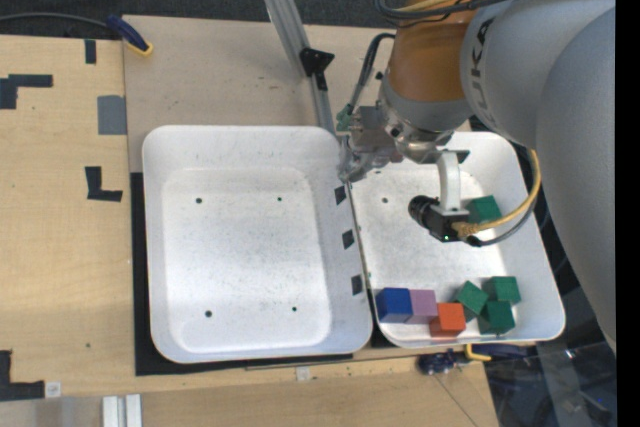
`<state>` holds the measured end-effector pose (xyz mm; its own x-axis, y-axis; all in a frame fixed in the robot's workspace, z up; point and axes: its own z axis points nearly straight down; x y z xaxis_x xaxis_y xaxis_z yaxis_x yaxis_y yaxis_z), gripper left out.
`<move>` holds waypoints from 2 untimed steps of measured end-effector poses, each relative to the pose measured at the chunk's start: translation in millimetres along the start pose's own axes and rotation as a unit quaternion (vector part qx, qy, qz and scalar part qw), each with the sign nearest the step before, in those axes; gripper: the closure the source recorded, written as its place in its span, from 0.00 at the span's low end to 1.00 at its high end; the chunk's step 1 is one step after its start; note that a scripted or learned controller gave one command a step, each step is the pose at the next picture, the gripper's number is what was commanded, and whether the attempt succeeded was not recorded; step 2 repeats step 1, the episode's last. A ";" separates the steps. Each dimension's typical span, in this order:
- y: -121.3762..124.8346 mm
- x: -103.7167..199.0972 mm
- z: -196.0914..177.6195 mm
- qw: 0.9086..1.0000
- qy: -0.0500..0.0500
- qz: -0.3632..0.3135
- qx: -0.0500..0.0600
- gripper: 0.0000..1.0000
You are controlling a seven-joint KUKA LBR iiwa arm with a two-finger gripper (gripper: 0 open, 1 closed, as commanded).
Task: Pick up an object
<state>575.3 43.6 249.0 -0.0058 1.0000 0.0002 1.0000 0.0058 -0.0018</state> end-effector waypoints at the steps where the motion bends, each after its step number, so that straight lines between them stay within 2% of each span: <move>1: 21.5 53.7 19.6 1.000 0.000 0.000 0.000 1.00; 2: 21.5 53.7 19.6 1.000 0.000 0.000 0.000 1.00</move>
